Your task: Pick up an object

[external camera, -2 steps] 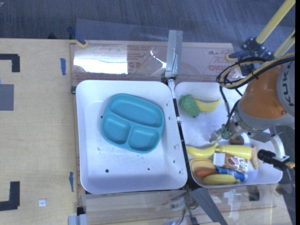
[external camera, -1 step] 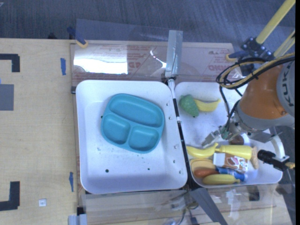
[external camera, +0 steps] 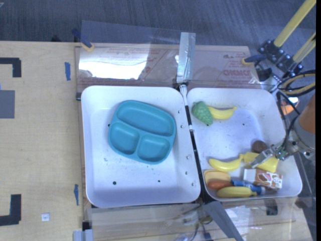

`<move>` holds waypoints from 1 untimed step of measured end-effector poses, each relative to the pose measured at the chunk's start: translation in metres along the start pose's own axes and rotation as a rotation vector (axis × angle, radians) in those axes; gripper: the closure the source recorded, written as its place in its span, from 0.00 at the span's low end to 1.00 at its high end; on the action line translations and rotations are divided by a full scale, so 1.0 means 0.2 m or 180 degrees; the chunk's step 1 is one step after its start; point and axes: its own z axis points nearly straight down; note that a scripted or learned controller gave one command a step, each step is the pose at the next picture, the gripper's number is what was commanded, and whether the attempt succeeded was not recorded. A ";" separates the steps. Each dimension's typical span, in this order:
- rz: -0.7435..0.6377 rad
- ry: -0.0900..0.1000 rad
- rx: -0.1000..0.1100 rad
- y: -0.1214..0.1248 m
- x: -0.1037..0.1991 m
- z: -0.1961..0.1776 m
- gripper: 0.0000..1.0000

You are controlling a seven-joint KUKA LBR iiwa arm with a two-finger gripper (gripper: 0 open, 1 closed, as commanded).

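The two-finger gripper [external camera: 264, 157] is low over the cluttered near-right corner of the right white plastic bin [external camera: 235, 97], presumably because most graspable toys lie heaped there; whether its jaws are released or clenched cannot be told. Just left of the jaws lies the likeliest target, a yellow plastic toy banana [external camera: 225, 163], its long axis roughly left-right. A divided blue plastic plate [external camera: 142, 131] rests in the left white bin [external camera: 95, 134], far left of the jaws.
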 end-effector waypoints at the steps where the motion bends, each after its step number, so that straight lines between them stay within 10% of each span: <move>1: 0.0771 0.0010 -0.0001 0.22 0.01 0.14 0.00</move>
